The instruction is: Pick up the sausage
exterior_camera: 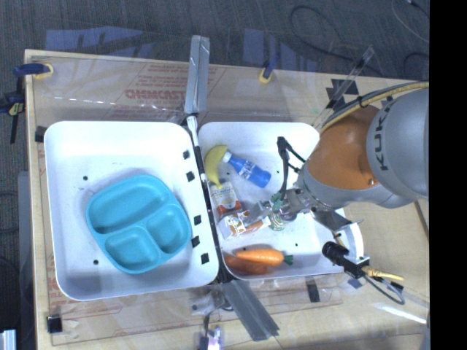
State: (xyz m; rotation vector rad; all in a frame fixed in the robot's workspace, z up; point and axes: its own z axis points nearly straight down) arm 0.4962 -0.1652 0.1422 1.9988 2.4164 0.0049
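Note:
A small reddish-brown sausage [246, 227] lies in the middle of the right bin [306, 133], among a cluster of small items. My gripper [278, 214] is low in that bin, right beside the sausage's right end, reaching in from the arm's orange wrist [339, 159]. Whether the gripper touches the sausage is hidden by its own metal parts and the clutter around it.
In the right bin, a yellow banana [213, 163] and a blue bottle [246, 169] lie at the back left, a small packet [225, 195] by the divider, and an orange carrot [257, 257] along the front wall. The left bin [66, 144] holds a blue sectioned plate [137, 223].

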